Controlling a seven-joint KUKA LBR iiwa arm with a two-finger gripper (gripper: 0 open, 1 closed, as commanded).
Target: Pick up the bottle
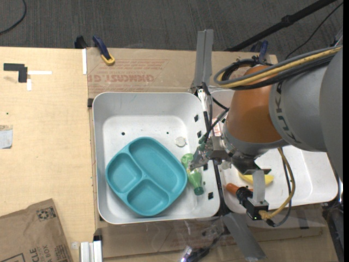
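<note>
A small green bottle (194,175) lies in the left bin (136,109), hard against the bin's right wall and just right of the teal plate. Its dark green cap points toward the bin's front edge. My gripper (202,155) reaches down over the divider between the two bins and sits right at the bottle's upper end, partly covering it. The bulky grey and orange wrist (253,116) hangs above the right bin and hides much of it. The bottle looks to be resting on the bin floor.
A teal divided plate (146,175) fills the lower middle of the left bin. A small white disc (180,142) lies near the bin's right wall. In the right bin (311,184), a yellow object (257,176) and an orange-red object (233,189) lie below the wrist.
</note>
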